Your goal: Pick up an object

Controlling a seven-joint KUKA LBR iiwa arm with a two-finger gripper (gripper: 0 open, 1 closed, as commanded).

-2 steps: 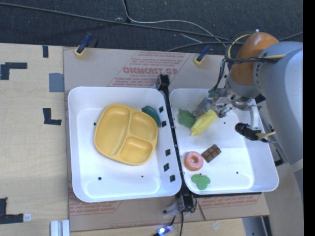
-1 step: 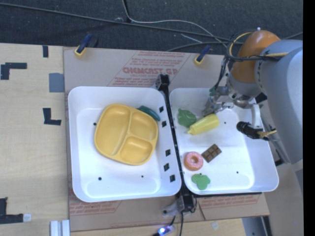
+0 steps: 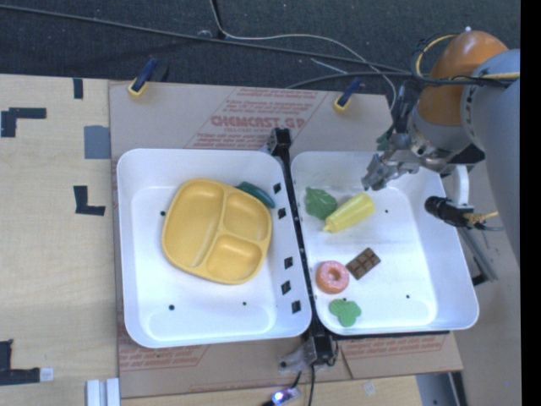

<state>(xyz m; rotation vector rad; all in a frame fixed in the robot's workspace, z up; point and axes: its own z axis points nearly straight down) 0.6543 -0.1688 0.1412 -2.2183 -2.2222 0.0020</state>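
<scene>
My claw (image 3: 377, 178) hangs just above-right of the yellow corn (image 3: 348, 213) in the right bin (image 3: 439, 299); its spread I cannot tell.

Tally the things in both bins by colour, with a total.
Yellow: 2, tray and corn
Green: 3, leaf, small toy, piece behind the tray
Pink: 1, donut
Brown: 1, chocolate
Total: 7

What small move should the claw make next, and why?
Probably ease down and toward the view's lower left, onto the yellow corn-like toy. The claw hovers just beyond its upper right end in the right bin, with nothing visibly gripped, and that toy lies nearest.
</scene>
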